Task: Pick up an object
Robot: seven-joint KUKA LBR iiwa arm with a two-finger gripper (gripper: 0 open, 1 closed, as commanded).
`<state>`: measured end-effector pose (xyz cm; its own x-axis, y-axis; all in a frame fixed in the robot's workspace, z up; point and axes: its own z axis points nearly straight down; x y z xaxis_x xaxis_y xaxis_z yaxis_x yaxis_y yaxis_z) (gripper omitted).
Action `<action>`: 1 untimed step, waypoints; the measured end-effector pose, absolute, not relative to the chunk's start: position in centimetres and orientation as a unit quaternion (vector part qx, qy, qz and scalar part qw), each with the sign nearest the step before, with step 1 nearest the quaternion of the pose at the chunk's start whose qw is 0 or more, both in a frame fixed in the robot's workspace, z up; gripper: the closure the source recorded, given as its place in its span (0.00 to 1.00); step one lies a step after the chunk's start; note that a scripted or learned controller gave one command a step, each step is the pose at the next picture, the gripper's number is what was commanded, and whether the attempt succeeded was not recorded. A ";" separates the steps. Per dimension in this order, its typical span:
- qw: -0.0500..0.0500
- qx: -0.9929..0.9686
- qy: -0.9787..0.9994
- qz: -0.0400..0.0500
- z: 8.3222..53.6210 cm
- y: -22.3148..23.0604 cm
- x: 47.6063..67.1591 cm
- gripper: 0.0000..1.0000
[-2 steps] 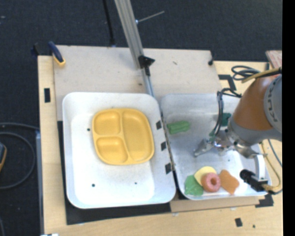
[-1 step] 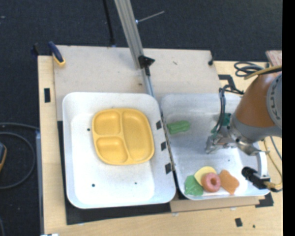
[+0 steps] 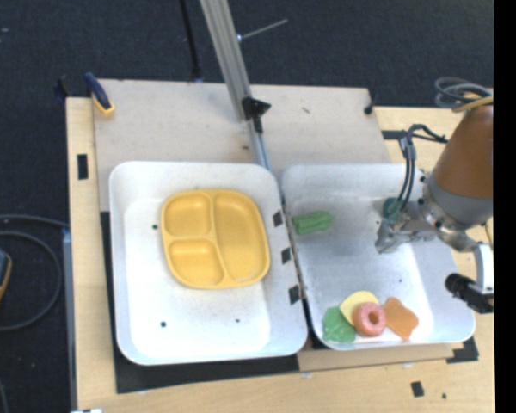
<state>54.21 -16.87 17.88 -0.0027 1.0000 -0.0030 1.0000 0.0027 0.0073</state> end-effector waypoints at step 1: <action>0.004 0.706 0.708 0.001 23.4 -18.1 54.5 1.00</action>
<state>54.53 -18.09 23.40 -0.0026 1.0000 -0.0037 1.0000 0.0027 0.0077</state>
